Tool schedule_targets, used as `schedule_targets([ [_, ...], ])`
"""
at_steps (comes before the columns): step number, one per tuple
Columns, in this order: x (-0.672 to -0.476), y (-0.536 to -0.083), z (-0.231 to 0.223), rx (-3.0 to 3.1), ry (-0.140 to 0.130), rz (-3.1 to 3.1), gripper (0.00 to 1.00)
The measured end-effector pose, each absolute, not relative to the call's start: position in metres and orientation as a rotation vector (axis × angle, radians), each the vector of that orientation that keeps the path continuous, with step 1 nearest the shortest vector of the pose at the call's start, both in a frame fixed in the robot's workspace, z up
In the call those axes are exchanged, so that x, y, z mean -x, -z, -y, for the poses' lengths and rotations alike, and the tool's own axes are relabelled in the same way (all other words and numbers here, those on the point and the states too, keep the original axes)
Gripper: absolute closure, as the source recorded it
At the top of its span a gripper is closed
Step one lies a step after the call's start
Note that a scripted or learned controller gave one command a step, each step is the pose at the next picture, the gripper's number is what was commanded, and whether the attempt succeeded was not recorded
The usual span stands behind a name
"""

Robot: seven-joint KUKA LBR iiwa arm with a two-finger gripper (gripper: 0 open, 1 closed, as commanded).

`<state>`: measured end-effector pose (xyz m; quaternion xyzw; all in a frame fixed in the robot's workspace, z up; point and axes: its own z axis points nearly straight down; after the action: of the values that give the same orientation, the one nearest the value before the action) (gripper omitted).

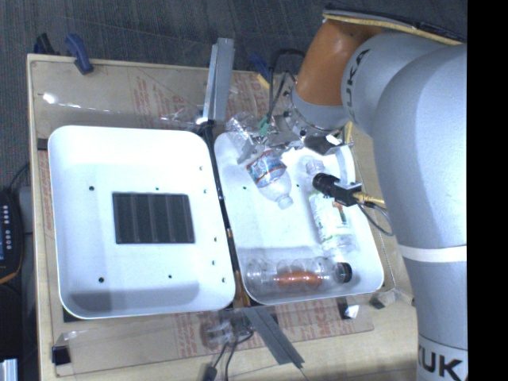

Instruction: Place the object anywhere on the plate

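Observation:
A dark grey ribbed plate (153,217) lies flat in the middle of the left bin (71,181). My gripper (263,146) is over the far part of the right bin (246,236). It is shut on the upper end of a small clear bottle (271,177) with a blue and red label. The bottle hangs tilted, with its cap end pointing down and to the right. The plate is well to the left of the gripper, across the wall between the two bins.
A clear bottle with orange contents (295,275) lies along the right bin's near wall. A bottle with a white and green label (328,219) lies by its right wall. Crumpled clear plastic (239,125) sits at its far left corner.

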<state>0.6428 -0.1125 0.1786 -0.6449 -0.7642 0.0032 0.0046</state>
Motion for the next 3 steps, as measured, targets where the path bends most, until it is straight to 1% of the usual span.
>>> schedule_targets([
  [1,-0.602,-0.159,0.141,2.341,-0.007,2.086,1.00],
  [2,-0.584,-0.193,0.064,2.063,-0.004,2.363,1.00],
  [3,-0.547,-0.191,0.006,1.915,-0.005,2.485,1.00],
])
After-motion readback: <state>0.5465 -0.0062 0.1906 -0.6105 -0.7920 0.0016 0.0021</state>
